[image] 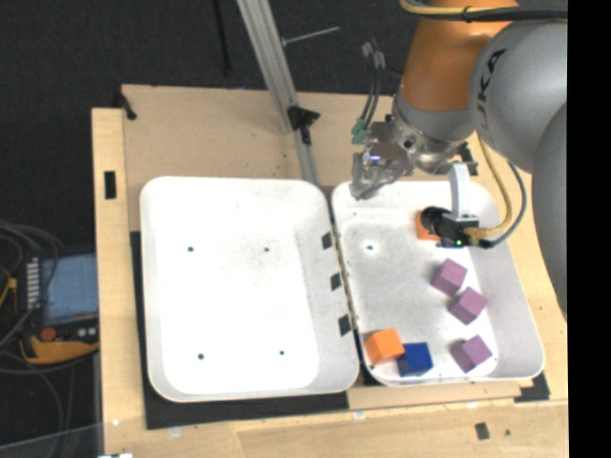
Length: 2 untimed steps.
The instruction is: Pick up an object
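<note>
Scanning from the left, we find the left bin (234, 284) on the table (191, 132), showing bare white floor with a few dark specks. A grey metal post (272, 65) slants down toward the seam between the two bins.

Just right of that seam, our hand (368, 181) hangs over the far left corner of the right bin (516, 284). We see nothing between its fingers, though from this slant we cannot tell how far apart they stand.

The things we could pick all lie well apart from the hand. An orange cube (385, 344) sits at the near left of the right bin, with a blue cube (415, 359) touching or just beside it. Further right, three purple cubes run down the bin: one (449, 276) mid-bin, one (468, 305) just below it, one (471, 352) near the front rim. A small orange piece (426, 225) lies up by the wrist cabling, partly hidden.

Our worry is that a descent from here would close on bare bin floor, since nothing lies under the hand. If we go for the orange cube, the blue neighbour and the bin wall could block one finger or get nudged. The two upper purple cubes sit close enough that a finger may land on the wrong one and push it aside.
</note>
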Available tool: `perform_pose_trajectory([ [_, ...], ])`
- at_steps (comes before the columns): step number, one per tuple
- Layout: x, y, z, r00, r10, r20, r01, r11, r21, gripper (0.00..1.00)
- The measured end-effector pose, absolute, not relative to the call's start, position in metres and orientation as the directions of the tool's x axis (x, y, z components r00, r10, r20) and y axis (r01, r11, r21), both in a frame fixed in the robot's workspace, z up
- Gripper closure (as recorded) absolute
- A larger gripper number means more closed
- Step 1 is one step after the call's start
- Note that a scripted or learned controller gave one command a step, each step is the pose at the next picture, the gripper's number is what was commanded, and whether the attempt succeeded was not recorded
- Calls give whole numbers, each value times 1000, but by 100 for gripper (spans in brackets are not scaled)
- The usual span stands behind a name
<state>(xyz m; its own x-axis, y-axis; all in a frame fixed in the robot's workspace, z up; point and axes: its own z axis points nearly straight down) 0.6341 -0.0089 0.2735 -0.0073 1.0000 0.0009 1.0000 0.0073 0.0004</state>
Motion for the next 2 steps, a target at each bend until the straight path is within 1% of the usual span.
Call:
perform_pose_trajectory([
  [1,626,40,272,-7,1000,1,1000,7,-1,100],
  [2,623,100,252,-8,1000,1,1000,8,-4,100],
])
